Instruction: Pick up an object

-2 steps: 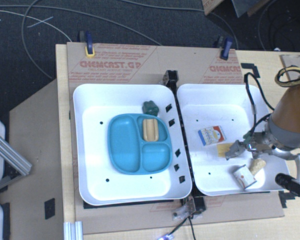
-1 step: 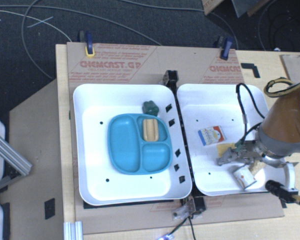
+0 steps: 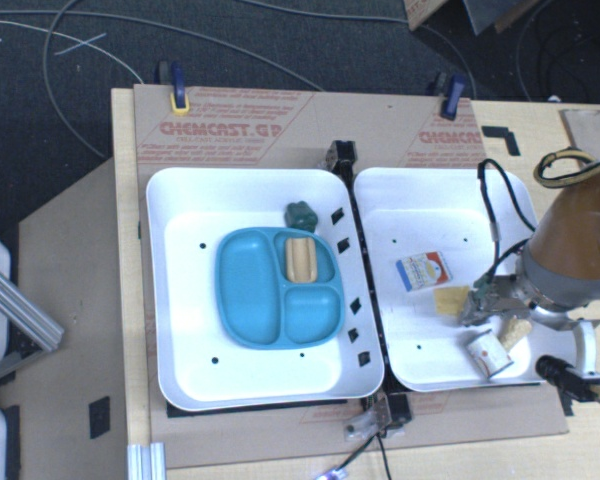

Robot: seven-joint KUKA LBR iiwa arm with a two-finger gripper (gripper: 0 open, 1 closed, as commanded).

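On the surface (image 3: 230, 118), largest to smallest:

Surface: pale board bench top printed with red lettering, bearing two bins side by side, two blue clamps on its far edge.

Left bin: shallow white plastic bin (image 3: 180, 298), rounded corners, touching its neighbour along a row of black clips.

Right bin: shallow white plastic bin (image 3: 410, 198), holding the loose small items; the arm works over its near right corner.

Arm: grey arm with orange band (image 3: 577, 233), entering from the right, wrist low over the right bin.

Tray: blue plastic divided tray (image 3: 245, 288), three compartments, lying flat mid left bin. Judged stiff, light, broad; a rim grasp only.

Gripper: dark two-finger gripper (image 3: 485, 303), low in the right bin beside the yellow item; whether spread or pressed together cannot be told from here.

Packet: small flat white packet with blue and red print (image 3: 422, 269), lying in the middle of the right bin, near the gripper but apart. Judged light, thin, slippery; hard to pinch flat, better taken across its short edges.

Block: tan wooden-looking block (image 3: 300, 259), lying in the tray's far right compartment. Judged stiff, light, easy across its narrow width.

Yellow item: pale yellow soft-looking piece (image 3: 450, 300), just beside the gripper. Judged light, likely squashy; the nearest candidate, pinch across the middle.

White item: small white cylindrical piece (image 3: 488, 353), near edge of right bin. Judged light, may roll; grip across its sides.

Green item: dark green lumpy object (image 3: 301, 214), just beyond the tray in the left bin. Judged light, irregular; material unclear.
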